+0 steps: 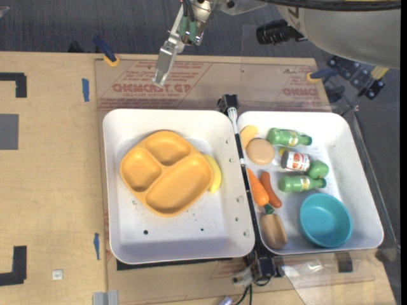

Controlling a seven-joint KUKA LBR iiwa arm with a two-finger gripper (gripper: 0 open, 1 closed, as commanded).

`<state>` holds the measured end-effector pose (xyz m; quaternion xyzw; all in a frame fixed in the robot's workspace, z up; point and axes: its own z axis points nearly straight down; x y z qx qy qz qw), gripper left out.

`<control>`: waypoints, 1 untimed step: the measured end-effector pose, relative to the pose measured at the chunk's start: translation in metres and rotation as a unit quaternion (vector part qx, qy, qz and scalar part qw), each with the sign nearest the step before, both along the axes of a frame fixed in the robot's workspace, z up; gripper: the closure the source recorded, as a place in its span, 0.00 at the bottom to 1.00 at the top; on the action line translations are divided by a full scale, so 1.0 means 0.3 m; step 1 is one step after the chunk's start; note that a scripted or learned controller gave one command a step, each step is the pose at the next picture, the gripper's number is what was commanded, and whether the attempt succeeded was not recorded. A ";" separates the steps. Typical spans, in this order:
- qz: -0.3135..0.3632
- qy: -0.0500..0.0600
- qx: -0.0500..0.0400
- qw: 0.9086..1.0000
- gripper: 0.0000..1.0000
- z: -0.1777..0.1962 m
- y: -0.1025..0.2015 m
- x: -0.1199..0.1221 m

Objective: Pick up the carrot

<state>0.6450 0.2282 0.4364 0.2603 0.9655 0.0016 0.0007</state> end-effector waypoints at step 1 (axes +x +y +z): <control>-0.124 -0.003 0.000 0.992 0.00 0.057 -0.011 0.012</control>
